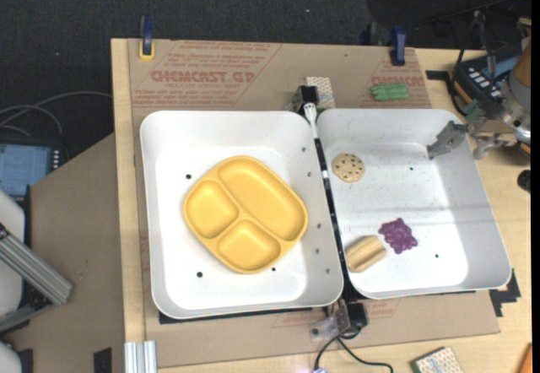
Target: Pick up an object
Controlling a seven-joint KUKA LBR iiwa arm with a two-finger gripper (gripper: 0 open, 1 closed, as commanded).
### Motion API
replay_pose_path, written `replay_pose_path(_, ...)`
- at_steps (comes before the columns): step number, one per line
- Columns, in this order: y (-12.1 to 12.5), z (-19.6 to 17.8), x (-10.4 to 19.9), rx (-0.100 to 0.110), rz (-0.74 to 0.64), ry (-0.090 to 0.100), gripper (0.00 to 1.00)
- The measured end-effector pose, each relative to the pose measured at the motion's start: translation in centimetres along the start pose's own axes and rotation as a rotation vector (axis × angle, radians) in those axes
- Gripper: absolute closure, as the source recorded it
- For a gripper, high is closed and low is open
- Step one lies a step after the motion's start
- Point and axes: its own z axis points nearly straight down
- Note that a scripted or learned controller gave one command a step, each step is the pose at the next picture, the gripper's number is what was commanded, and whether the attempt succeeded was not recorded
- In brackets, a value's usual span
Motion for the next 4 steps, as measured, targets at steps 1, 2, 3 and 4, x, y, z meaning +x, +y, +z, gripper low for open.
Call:
replay_pose_path(1,-4.6,12.4,1.1,0.007,0.001,0.003,0.0)
replay_pose_path(2,-11.3,11.8,8.8,0.007,-0.003,0.006,0.0)
replay_pose_path(3,-10.8,10.7,8.3,-0.006,0.001,-0.002,1.0)
replay_pose_path(4,-5.1,11.8,12.0,-0.006,-0.006,-0.002,1.0)
